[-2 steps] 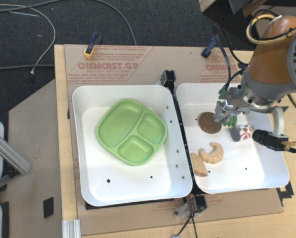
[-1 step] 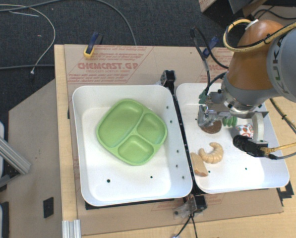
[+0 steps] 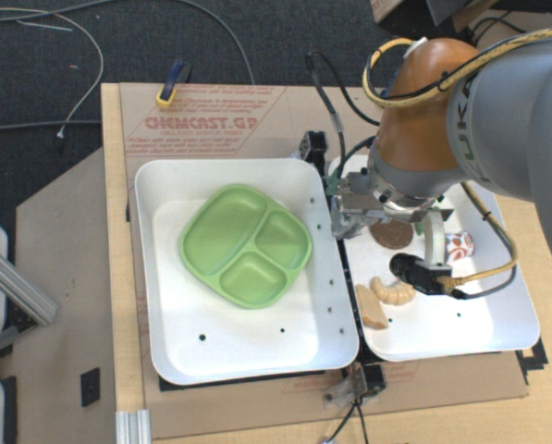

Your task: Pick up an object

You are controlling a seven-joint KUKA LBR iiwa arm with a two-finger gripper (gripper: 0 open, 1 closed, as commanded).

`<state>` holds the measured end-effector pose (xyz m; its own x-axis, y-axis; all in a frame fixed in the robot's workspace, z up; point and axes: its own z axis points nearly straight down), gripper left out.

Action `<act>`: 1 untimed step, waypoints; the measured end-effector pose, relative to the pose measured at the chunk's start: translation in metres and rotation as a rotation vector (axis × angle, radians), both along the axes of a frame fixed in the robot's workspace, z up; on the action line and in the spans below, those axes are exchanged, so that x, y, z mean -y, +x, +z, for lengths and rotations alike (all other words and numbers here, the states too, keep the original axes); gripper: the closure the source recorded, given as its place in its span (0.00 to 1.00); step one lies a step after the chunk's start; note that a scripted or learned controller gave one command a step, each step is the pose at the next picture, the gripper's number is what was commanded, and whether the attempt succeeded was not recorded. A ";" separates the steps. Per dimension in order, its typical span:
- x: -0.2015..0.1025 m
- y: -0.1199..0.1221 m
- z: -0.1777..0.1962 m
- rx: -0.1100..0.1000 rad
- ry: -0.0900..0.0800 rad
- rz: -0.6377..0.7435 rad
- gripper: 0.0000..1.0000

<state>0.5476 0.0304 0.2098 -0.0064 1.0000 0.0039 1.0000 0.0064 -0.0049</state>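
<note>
From my console the pincer [image 3: 387, 218] sits low over the right bin [image 3: 497, 336], close to that bin's 10 o'clock corner, and the wrist housing hides it from above, so I cannot tell how wide it stands or whether it has hold of anything. Just at its 6 o'clock a brown round disc [image 3: 392, 237] peeks out from under the metal body, partly covered. Further toward 6 o'clock lies a pale tan lumpy piece [image 3: 394, 291], with a second tan piece [image 3: 373, 311] just beside it at 7 o'clock, near the bin's inner wall. A small white-and-red object [image 3: 459, 244] rests at the pincer's 4 o'clock, apart from the disc. Between disc and tan pieces there is a black oblong shape [image 3: 418, 273]; I cannot say whether it is a loose object or part of the cabling. The arm [image 3: 497, 109] comes in from 2 o'clock, its orange band [image 3: 423, 95] directly above the wrist, pointing nearly straight down, with yellow and black cables looped around it. Over at 9 o'clock, the left bin [image 3: 165, 340] holds a green divided plate [image 3: 246, 246], lying flat near its middle and well apart from the pincer.
</note>
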 end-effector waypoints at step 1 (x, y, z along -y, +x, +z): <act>-0.055 0.000 0.015 0.006 -0.001 0.000 1.00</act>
